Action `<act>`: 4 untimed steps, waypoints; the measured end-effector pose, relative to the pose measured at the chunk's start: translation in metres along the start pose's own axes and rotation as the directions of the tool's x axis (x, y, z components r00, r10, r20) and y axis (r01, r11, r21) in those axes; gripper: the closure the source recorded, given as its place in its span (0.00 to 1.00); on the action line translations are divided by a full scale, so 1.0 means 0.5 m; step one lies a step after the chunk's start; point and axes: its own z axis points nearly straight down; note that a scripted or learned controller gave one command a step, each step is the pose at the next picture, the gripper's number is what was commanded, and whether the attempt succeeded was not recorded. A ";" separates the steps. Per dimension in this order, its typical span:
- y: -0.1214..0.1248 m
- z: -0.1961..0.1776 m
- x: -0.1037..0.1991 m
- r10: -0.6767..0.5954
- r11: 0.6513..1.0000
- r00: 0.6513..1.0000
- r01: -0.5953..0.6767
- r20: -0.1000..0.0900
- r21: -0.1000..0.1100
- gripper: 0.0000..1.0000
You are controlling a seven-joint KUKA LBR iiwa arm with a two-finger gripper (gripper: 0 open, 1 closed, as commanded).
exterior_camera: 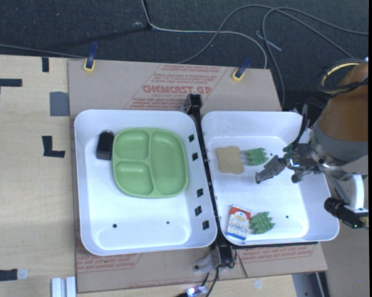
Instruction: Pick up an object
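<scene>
- A robotics lab or test cell, by every sign; two shallow white bins [87, 184] sit side by side on a cardboard sheet [173, 85] printed with red lettering, pinned down by yellow clamps [89, 62]
- The pale wooden surface [25, 190] carries black tape marks [50, 147], the sort used for positioning
- Loose cables [235, 23] trail across dark carpet-like floor [62, 11] behind
- A grey arm with an orange band [346, 104] reaches in from the right; this is a rig, not a home

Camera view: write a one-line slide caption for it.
Open gripper hovers in the right bin near a sponge; green plate lies in the left bin.
</scene>
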 end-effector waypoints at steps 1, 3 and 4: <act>-0.004 0.128 0.010 -0.001 1.000 1.000 0.001 -0.001 0.003 0.00; -0.010 0.192 0.017 -0.001 1.000 1.000 0.001 -0.001 -0.001 1.00; 0.003 0.075 0.030 -0.002 1.000 1.000 0.002 0.001 -0.009 1.00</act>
